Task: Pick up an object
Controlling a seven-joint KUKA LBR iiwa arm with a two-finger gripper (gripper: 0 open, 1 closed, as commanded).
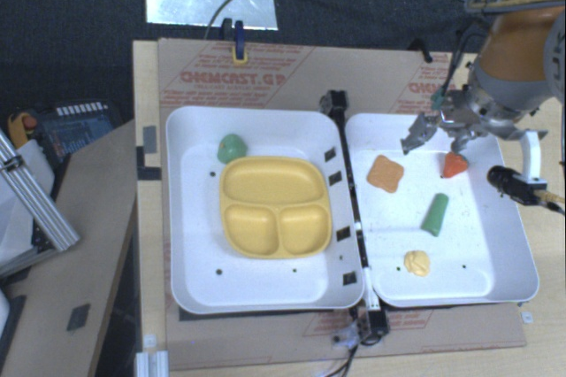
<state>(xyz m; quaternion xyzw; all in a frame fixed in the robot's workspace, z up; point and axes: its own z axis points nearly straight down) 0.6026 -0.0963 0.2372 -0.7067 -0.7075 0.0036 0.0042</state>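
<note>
Nearest us, we see a small yellow piece in the right bin. Going left to right: green lump, yellow divided tray, orange piece, green cylinder, red piece. Above the bin's far side, the gripper has its fingers apart, holding nothing.

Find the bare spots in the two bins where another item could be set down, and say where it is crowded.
Left bin: bare strips left of and below the yellow tray. Right bin: open floor between the green cylinder, yellow lump and the near rim. Crowded: the far end, around the orange piece, red piece and end effector.
</note>
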